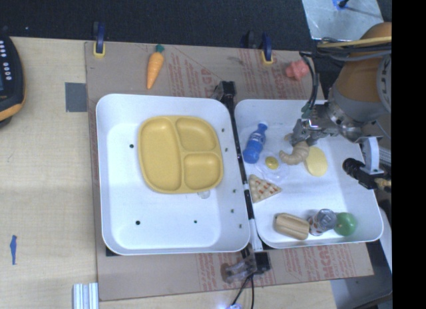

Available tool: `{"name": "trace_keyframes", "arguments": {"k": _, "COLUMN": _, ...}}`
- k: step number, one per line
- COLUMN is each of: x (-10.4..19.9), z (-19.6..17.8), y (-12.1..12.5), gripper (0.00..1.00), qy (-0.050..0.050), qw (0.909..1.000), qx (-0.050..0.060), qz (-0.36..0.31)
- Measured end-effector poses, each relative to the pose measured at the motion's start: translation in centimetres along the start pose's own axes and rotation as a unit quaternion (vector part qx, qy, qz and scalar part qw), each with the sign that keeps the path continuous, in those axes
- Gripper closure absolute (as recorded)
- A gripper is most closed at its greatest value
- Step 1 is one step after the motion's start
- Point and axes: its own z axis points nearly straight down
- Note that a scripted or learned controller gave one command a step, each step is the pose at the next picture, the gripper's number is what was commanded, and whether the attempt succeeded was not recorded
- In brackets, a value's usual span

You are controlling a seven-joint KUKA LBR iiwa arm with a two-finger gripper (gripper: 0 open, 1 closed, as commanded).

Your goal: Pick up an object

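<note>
My gripper (303, 132) hangs low in the right bin (363, 204), near its back edge, with the grey arm and orange band rising to the right. Just below its tip lies a tan curved piece (293, 155), touching or nearly touching it. A pale yellow lemon-like piece (317, 162) lies right of that, and a small yellow piece (271, 162) left of it. A blue bottle (254, 143) lies tilted near the bin's left wall. Nothing shows clearly lifted.
A pizza slice (261, 188), wooden cylinder (291, 226), metal piece (324, 219) and green ball (345, 223) lie toward the right bin's front. The left bin (120, 214) holds a yellow divided plate (180, 152). A carrot (154, 66) and pink piece (297, 69) lie behind the bins.
</note>
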Motion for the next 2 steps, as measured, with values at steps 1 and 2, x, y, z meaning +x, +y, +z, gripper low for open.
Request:
{"name": "trace_keyframes", "arguments": {"k": 1, "x": 10.7, "z": -3.8, "y": 0.6, "gripper": 1.00, "qy": 0.002, "qw": 1.0000, "qx": 0.002, "qz": -0.003}}
{"name": "trace_keyframes", "arguments": {"k": 2, "x": 16.8, "z": -9.1, "y": -3.8, "gripper": 1.00, "qy": 0.002, "qw": 1.0000, "qx": 0.004, "qz": -0.001}}
